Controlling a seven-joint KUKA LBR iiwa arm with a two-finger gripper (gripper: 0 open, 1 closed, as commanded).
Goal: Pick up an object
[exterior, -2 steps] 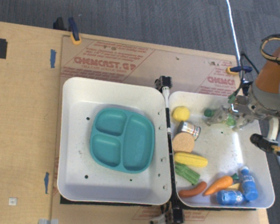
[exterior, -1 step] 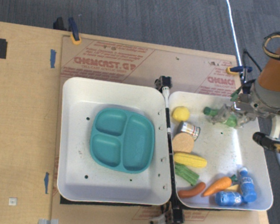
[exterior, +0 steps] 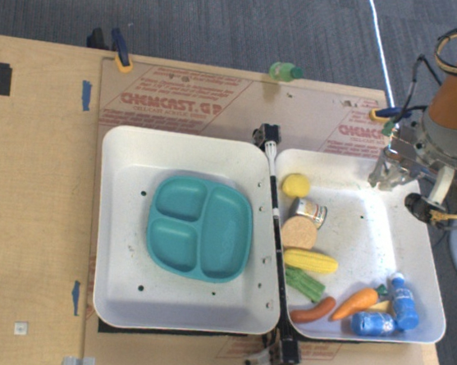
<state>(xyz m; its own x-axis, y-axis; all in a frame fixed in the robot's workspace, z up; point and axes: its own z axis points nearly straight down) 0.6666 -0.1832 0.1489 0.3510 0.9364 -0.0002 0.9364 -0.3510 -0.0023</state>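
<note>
Gripper (exterior: 388, 174) hovers at the top-right corner of the right bin (exterior: 419, 242), nothing seen between its fingers; whether they sit wide or narrow I cannot tell at this size.

Candidate objects all lie in the right bin, left and below the gripper: lemon (exterior: 295, 185) by the divider, can (exterior: 311, 212) just below it, cookie (exterior: 299, 233) touching the can, corn (exterior: 311, 262) under that, then green pod (exterior: 305, 284), sausage (exterior: 311, 310), carrot (exterior: 356, 303), two blue bottles (exterior: 388, 313) at the bottom-right corner.

Best bet, my call: go for the lemon or the can. They sit nearest the gripper, with clear floor on their right side. Come straight down, centre over the item, close across the narrow side. The bottom cluster is crowded; fingers would likely bump neighbours.

Left bin (exterior: 118, 205) holds a teal tray (exterior: 201, 227). Both bins rest on a brown board (exterior: 180, 105) over the pale worktop (exterior: 20, 193); grey carpet (exterior: 192, 8) behind.
</note>
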